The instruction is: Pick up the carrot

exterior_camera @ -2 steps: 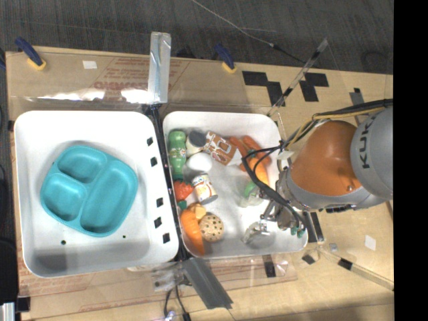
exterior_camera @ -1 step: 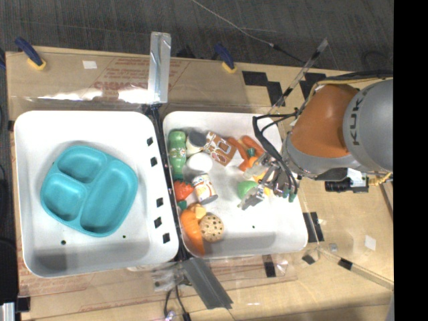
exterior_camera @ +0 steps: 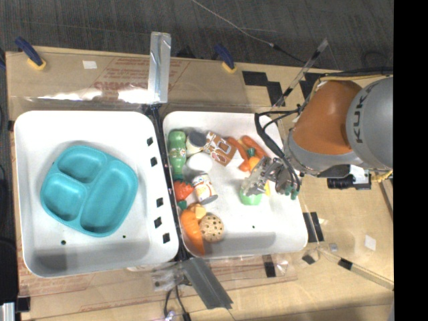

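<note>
Grey arm (exterior_camera: 334, 129) above right bin (exterior_camera: 287, 236), pincer (exterior_camera: 273, 174) beside carrot (exterior_camera: 251, 148), grip state unclear.

Toys crowd the right bin (exterior_camera: 294, 236) along its left wall; its lower right floor lies open

You're looking at two smooth white plastic bins (exterior_camera: 27, 179), faintly glossy. The teal tray (exterior_camera: 87, 192) is matt plastic. The desk (exterior_camera: 348, 233) looks like bare cardboard, matt. The arm's orange band (exterior_camera: 324, 116) shines; the carrot (exterior_camera: 251, 146) looks like smooth plastic.
</note>
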